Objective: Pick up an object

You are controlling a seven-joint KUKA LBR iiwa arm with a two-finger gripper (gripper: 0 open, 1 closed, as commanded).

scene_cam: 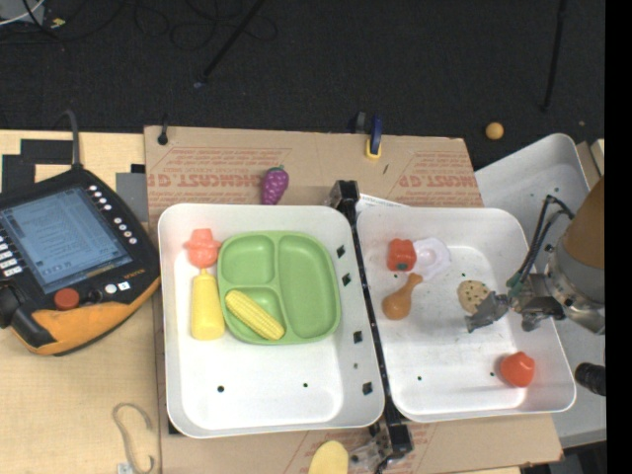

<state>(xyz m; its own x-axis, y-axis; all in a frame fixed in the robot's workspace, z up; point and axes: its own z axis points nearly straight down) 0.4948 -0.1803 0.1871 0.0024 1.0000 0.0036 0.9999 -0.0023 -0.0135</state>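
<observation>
My gripper [509, 315] hangs low over the right side of the right bin [449, 403], reaching in from the right edge. It is open, and nothing sits between its fingers. One fingertip [485, 312] is just right of a speckled cookie [472, 292]. A brown drumstick [399, 297] lies left of the cookie. A red pepper [400, 255] and a white piece [433, 257] rest further back. A red-orange tomato [515, 368] lies near the front right corner, below the gripper.
The left bin [257, 403] holds a green divided plate [306, 304] with a corn cob [255, 315], a yellow bottle [205, 307] and a pink toy [201, 248]. A purple grape bunch [274, 185] lies behind the bins. A teach pendant [69, 255] sits at the far left.
</observation>
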